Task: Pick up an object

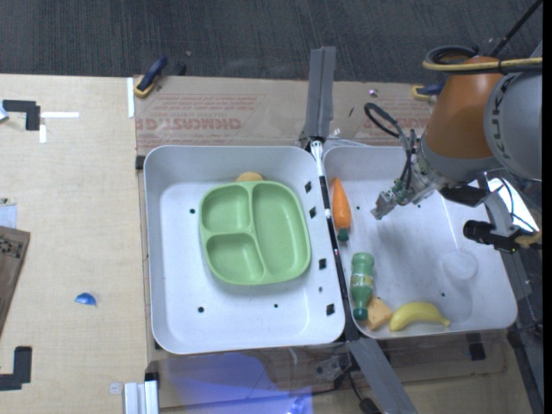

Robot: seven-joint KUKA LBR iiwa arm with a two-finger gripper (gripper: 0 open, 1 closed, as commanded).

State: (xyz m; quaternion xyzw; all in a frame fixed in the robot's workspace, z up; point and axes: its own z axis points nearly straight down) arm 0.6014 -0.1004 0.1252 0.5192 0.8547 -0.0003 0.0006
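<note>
In the right bin (483,313), one carrot (341,205), one bottle (361,277), one banana (417,316); one tool (385,203) hovers, its grip impossible to tell; left, one plate (255,231).

Right bin's (483,317) middle lies open; carrot (341,204), bottle (361,276), banana (418,316) crowd its edges.

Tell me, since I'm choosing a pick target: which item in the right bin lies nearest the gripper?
The carrot, orange, along the right bin's left wall, level with the gripper. The green bottle and banana lie nearer the front.

Blue clamp (152,72) on cardboard (216,109); small blue piece (84,299) on bench (69,231).
</note>
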